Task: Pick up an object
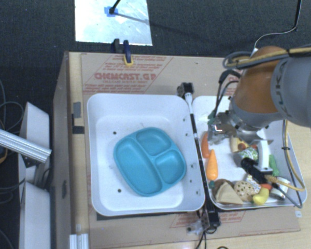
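Apparently over the right-hand white plastic bin (287, 154), the grey arm's end effector (223, 131) hangs; whether it grips anything cannot be told. An orange plastic carrot (212, 165) lies just below it toward the table's front edge, long axis running front-to-back.

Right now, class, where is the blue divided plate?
In the camera view, the blue divided plate lies in the left white bin, near its middle, across the divider from the carrot in the right bin.
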Available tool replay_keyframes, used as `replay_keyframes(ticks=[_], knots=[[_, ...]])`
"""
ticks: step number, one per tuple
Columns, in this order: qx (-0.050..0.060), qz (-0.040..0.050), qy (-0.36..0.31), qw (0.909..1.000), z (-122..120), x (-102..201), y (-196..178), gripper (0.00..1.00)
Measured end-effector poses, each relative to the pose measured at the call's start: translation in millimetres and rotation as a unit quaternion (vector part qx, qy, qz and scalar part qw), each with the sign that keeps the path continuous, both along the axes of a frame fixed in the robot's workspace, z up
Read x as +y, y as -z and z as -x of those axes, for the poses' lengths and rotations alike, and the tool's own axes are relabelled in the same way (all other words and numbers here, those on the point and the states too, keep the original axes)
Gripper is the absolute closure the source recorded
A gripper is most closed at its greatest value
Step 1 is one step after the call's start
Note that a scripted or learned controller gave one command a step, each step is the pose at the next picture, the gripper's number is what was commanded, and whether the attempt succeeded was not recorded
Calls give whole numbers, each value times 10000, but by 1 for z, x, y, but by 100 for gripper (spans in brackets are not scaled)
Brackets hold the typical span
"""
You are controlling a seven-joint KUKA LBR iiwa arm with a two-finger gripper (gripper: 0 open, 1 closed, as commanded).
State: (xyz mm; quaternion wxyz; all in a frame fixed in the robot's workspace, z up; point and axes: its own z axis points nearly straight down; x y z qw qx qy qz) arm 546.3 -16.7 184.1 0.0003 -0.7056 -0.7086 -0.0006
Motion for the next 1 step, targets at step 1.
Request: replay_keyframes(ticks=[1], knots=[[-2, 0, 0, 10000, 9, 65, -4, 100]])
